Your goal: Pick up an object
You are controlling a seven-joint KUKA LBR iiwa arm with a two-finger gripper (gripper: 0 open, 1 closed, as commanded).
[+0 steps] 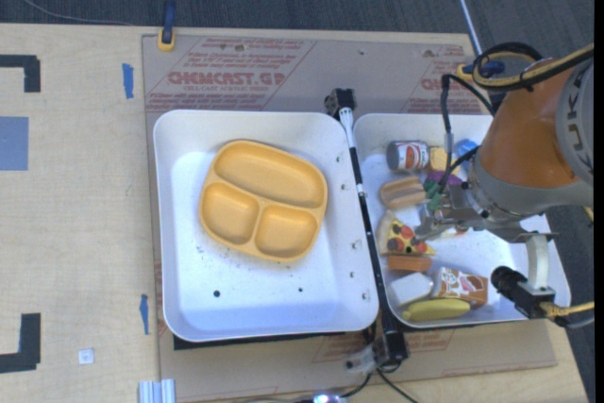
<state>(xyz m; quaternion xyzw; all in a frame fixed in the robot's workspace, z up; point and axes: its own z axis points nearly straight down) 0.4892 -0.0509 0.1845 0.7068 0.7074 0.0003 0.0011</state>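
The right bin (500, 245) holds several toy foods. A small can (408, 156) lies at its far left, with a hot dog (404, 193) just below it. Further down are a pizza slice (400, 238), an orange block (408, 263), a brown carton (462, 285) and a banana (436, 308). My gripper (431, 224) is low in this bin, right beside the pizza slice and below the hot dog. The wrist covers its fingers, and I see nothing lifted.
The left bin (179, 203) holds a yellow divided plate (262, 199). A black clamp (340, 101) sits at the far end of the wall between the bins. A small yellow piece (439, 158) and a blue piece (462, 149) lie right of the can.
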